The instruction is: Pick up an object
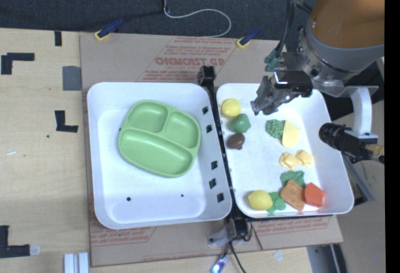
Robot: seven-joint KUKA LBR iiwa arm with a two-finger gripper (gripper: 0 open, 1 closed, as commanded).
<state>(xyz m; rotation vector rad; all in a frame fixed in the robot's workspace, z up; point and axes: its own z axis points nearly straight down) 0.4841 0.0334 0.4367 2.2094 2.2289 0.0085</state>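
Right now the gripper (267,102) is hanging over the top of the right bin (330,140), near the middle right of the frame. Its dark fingers are pointing down and to the left, and nothing is sitting between them. I cannot tell if they are open or shut.

Toy foods are lying in the right bin. Closest to the gripper are a yellow ball (230,107), a green lump (240,122) and a brown lump (235,140), all in a line down the bin's left side. A green and yellow wedge (280,131) is lying just below the gripper. Lower down are pale yellow bits (295,158), and along the bottom are a yellow lemon (260,200), an orange piece (292,194) and a red block (314,195).

They all look like small, light, hard plastic toys. They are probably smooth and a bit slippery. The yellow ball is round, so it could roll or pop out; pinching it across the middle looks best. The red block has flat sides and seems easier to hold.

In the left bin, a green plate (160,138) with three sections is lying tilted.
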